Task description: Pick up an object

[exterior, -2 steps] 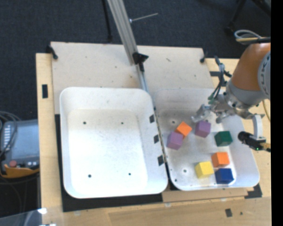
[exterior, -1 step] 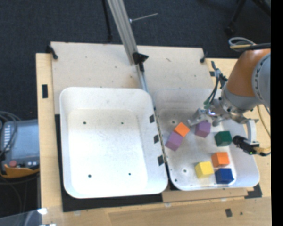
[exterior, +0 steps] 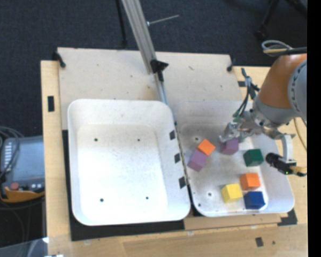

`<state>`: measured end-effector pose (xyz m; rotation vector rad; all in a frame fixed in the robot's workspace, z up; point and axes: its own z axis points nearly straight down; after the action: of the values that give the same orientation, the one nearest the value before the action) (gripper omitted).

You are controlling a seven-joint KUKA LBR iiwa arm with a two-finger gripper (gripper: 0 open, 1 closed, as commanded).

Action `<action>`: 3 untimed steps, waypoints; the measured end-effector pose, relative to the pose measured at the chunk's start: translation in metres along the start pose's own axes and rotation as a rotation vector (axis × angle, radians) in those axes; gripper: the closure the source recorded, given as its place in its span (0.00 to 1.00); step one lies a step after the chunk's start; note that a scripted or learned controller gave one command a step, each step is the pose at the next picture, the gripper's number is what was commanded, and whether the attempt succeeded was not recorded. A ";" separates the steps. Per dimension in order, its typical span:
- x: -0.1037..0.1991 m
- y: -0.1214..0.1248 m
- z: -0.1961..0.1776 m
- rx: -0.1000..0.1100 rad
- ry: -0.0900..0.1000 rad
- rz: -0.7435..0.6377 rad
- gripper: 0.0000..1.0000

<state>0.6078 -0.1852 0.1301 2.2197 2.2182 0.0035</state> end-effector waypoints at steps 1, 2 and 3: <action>0.006 0.001 -0.062 -0.003 -0.001 -0.006 1.00; 0.004 0.003 -0.110 -0.002 -0.001 -0.007 1.00; 0.003 0.004 -0.132 0.001 0.000 -0.009 1.00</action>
<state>0.6109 -0.1820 0.2625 2.2099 2.2290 0.0027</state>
